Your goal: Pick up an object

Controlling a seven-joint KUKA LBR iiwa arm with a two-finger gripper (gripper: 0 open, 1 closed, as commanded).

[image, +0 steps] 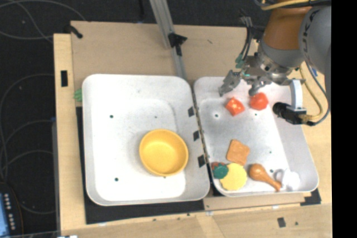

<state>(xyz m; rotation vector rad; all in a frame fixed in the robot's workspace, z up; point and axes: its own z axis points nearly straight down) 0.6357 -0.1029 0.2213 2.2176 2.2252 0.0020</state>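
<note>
You saw a tan bench (128,47) on a dark floor with loose cables. Nearest you, the left bin (111,103) held a yellow bowl (163,152). The right bin (290,142) held, along its near edge, a yellow disc (234,176), a brown drumstick (263,174) and a tan cracker (238,151). Farther back lay two red pieces (235,106), well apart from the near cluster. The gripper (244,83) hovered just above them, fingers spread, pinching nothing. A metal pole (159,3) rose behind.
</note>
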